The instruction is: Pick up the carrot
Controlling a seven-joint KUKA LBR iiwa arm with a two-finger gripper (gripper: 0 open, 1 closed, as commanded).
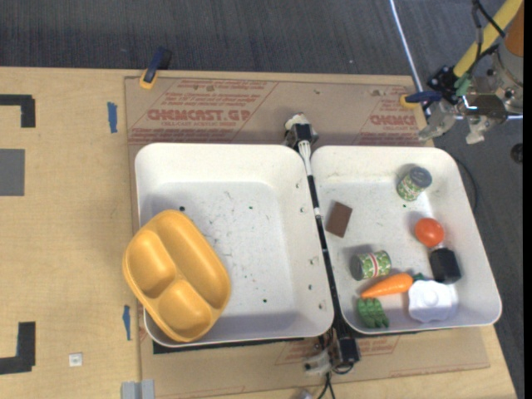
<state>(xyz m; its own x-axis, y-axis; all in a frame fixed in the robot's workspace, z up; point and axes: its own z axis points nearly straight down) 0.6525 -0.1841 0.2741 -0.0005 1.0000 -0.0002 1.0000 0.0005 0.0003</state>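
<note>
**A:** So, working across from the left: what sits in the left bin (158, 169)?

**B:** A yellow two-well tray (176, 275), lying over that bin's near-left corner. It plays no part in the job.

**A:** And the carrot?

**B:** The carrot (387, 286) is in the right bin (474, 223), close to its near edge and about midway along it. Its long axis runs nearly left to right, tilted a little, with the thin tip at the left and the thick end at the right, up against a white block (431, 301). A small can (371, 263) lies just behind it, and a green piece (372, 312) just in front.

**A:** Where is the end effector?

**B:** The end effector (455, 116) hangs outside the right bin, past its far-right corner, above the surface (66, 223). From there the carrot lies toward the near edge and somewhat left, almost the whole depth of the bin away.

**A:** Open or closed?

**B:** I cannot tell; it is too small and cluttered there. Nothing appears to be held in it.

**A:** So the move ahead?

**B:** In my judgement, a long travel to the near side, then a grasp across the carrot's short width, front to back, where its neighbours crowd it.
</note>
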